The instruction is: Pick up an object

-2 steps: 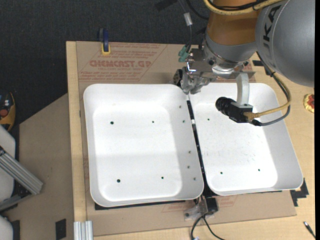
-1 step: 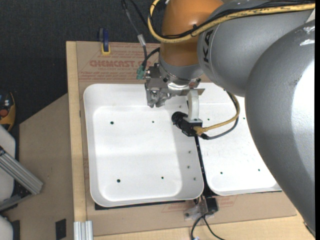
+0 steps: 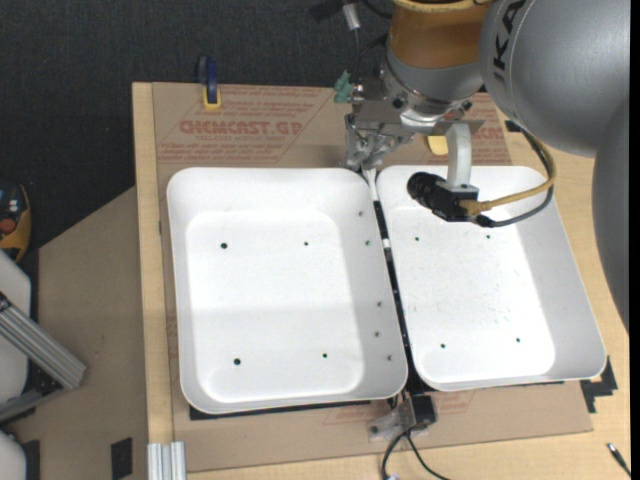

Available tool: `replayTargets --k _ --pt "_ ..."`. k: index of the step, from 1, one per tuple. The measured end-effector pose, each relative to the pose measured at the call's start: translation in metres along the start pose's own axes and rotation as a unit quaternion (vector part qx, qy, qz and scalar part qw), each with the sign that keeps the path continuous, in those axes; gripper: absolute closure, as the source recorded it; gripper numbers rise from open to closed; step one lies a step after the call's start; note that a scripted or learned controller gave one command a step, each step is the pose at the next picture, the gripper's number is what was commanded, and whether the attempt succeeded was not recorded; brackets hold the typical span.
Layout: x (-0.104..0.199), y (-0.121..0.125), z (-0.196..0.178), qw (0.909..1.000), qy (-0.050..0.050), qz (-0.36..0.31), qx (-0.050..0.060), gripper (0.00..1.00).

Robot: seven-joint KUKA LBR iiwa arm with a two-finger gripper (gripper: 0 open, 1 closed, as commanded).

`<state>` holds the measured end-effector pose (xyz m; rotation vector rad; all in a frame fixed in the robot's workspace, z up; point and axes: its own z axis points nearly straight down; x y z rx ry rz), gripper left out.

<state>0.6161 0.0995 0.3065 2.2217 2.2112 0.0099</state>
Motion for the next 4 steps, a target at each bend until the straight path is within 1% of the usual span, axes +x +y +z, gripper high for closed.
replayTargets --k 1,2,3,4 --pt "-0.013 -0.029 -0.007 1.0000 0.000 -0.002 0.006 1.00" --pt "0.101 -0.056 0.057 0.9999 0.001 -0.008 0.009 1.00" --pt "0.088 -0.077 0.002 1.0000 0.001 -0.003 0.002 1.00" --pt "0.110 -0.117 0.015 1.0000 0.000 -0.004 0.007 1.00"
